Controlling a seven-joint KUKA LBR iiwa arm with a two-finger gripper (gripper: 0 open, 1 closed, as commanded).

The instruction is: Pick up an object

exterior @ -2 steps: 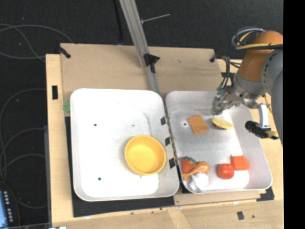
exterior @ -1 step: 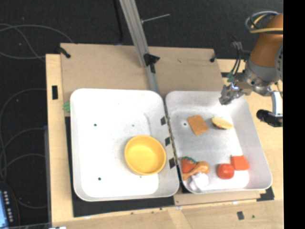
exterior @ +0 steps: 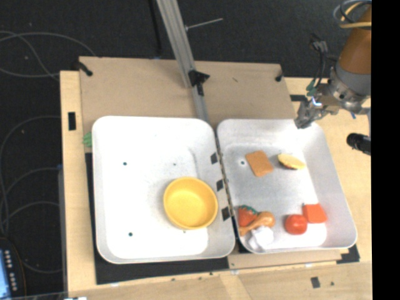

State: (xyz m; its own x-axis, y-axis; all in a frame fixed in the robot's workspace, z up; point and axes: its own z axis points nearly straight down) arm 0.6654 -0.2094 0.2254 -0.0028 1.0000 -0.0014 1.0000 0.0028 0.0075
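So the gripper (exterior: 304, 117) sat over the back right corner of the right bin (exterior: 334, 186), pretty much above the rim, with nothing visibly in it. Honestly couldn't tell from this angle whether it was spread or pressed together.

Everything pickable in that bin was well apart from it. Nearest was a yellow oval piece (exterior: 291, 162), lying flat with its long axis running left to right. Just beside it on the left was a tan slab (exterior: 259, 163), flat too, long axis going roughly back to front with a slight tilt. Those two had bare floor all around them, so plenty of room there.

The front of the bin was busier. An orange block (exterior: 315, 213) and a red ball (exterior: 295, 224) sat touching or nearly so, near the front right wall. Over in the front left corner, an orange and red clump (exterior: 250, 217) with a bit of green was jammed against a white lump (exterior: 262, 237), both tight to the wall by the divide.

The left bin (exterior: 125, 186) had a yellow bowl (exterior: 190, 203), upright, towards its front right. A metal pole (exterior: 178, 36) slanted across the table (exterior: 137, 80) behind both bins.
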